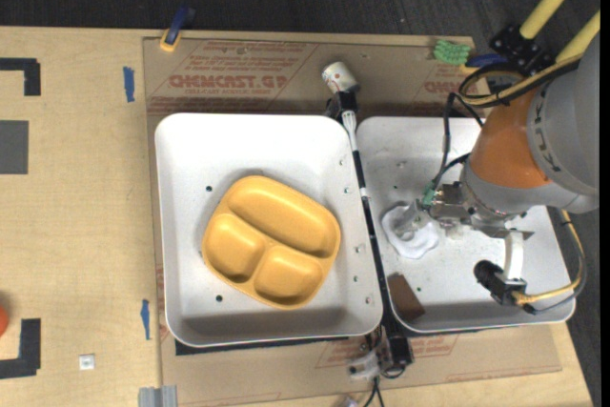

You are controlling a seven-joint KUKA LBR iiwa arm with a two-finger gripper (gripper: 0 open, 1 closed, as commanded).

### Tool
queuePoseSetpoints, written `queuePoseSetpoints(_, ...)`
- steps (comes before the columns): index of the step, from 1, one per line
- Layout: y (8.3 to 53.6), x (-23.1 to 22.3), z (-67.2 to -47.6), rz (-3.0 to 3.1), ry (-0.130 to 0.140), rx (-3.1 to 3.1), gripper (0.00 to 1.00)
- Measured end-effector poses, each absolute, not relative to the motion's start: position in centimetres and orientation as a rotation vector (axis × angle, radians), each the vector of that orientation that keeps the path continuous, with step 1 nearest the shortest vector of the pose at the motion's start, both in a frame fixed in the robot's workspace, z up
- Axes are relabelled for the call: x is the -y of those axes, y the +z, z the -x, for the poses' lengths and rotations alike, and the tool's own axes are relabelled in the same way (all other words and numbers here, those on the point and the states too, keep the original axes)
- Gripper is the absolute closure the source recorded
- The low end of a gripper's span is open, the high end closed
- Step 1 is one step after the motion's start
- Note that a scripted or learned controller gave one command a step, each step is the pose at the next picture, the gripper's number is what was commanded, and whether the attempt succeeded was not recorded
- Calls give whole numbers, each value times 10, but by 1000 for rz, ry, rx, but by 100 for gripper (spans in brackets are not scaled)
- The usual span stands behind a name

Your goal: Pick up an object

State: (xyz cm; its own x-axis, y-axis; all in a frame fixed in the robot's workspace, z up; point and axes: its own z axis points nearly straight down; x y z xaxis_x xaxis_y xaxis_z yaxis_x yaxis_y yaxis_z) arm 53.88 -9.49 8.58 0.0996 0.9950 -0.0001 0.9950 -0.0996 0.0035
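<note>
Gripper [424,216] is sitting low in the right bin [534,300], directly over the white crumpled object [408,238]. The object is lying just below-left of it. Finger state: can't tell.

**Materials and surface finishes**

Left white bin [181,205]: smooth plastic with a soft sheen. In it, a yellow compartment tray [272,240], glossy moulded plastic. Right of this bin, a second white bin [457,305] of like finish, holding a pale translucent plastic object [412,241] and a dark brown matt block [405,296]. Beneath both, matt brown cardboard [238,76] on a matt, wood-toned table [67,234].
</note>
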Motion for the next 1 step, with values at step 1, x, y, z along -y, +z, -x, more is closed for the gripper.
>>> queuePoseSetpoints(1,86,102,-565,-1897,3,-2500,0)
